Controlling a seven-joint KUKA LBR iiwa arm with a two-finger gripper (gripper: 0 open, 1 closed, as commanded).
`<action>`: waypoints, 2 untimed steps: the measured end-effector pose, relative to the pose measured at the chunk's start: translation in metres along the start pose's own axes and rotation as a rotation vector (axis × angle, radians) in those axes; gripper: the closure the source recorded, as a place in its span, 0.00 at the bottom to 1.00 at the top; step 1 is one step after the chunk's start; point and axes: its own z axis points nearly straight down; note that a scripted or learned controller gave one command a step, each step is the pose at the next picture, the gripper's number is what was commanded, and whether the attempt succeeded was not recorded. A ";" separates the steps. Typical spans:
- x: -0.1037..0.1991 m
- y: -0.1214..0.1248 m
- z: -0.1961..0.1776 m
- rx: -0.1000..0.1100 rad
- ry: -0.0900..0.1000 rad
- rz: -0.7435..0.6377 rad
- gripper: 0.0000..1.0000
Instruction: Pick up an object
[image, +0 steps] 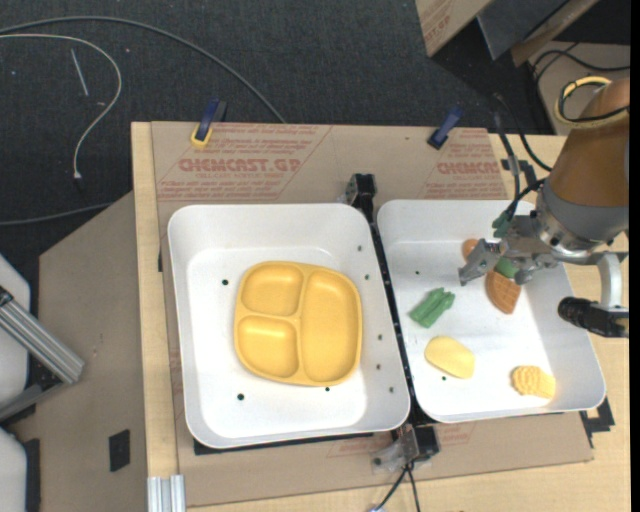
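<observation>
My gripper (502, 268) is low over the back of the right bin (570, 395), and its fingers look open. An orange carrot-shaped toy (503, 293) with a green top lies just under and in front of it, the top sitting between the fingers. I cannot tell whether they touch it. A small orange piece (468, 246) shows just left of the gripper. Further left in the same bin lies a green toy (432, 307). A pale yellow lemon-like piece (449, 357) and a ridged yellow piece (533, 381) rest near the front.
The left bin (200, 400) holds a yellow divided plate (298, 322). The grey and orange arm (590, 170) comes in over the right bin's back right corner. A black clamp (361, 188) sits between the bins at the back, and blue clips (208, 120) hold the cardboard base.
</observation>
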 end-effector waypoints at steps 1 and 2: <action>0.000 0.003 -0.008 -0.015 -0.002 -0.003 0.00; 0.000 0.007 0.034 -0.011 -0.001 -0.003 0.00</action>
